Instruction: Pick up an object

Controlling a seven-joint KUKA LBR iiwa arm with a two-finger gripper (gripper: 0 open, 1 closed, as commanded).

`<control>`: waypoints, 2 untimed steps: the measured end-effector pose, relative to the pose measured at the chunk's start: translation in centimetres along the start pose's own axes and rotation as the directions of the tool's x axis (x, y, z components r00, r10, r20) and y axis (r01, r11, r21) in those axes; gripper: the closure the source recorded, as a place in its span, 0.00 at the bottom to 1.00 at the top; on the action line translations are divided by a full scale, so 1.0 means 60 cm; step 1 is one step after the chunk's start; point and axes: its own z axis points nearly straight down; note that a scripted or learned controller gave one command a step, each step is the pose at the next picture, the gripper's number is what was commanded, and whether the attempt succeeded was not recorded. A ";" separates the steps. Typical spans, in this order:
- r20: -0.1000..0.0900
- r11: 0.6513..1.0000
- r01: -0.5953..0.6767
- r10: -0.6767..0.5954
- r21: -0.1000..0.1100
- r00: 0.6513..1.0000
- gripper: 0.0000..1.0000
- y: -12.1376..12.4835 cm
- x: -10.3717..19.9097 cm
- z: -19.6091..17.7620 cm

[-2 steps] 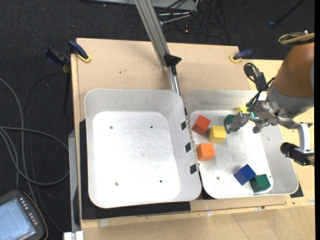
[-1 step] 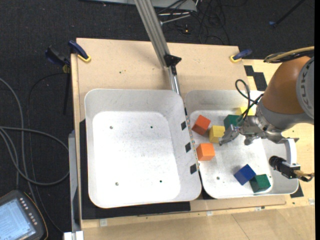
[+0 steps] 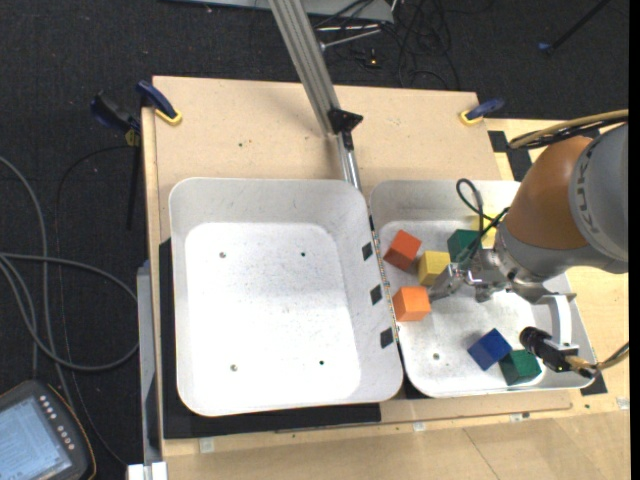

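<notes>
While you line up the next reach, log this: gripper [image 3: 449, 284], finger state can't tell, sits in right bin [image 3: 440, 373] w/ yellow cube [image 3: 434, 266] just to its upper left, touching or nearly, orange cube [image 3: 411, 303] just below-left.

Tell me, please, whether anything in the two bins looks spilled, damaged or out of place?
Nothing stands out. The blocks, orange, yellow, orange, blue and green, all lie inside the right bin, none spilled.
</notes>
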 end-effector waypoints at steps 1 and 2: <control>0.000 1.000 -0.001 0.001 -0.004 1.000 1.00 0.002 0.000 -0.021; 0.001 1.000 0.003 -0.003 -0.008 1.000 1.00 0.007 -0.003 -0.092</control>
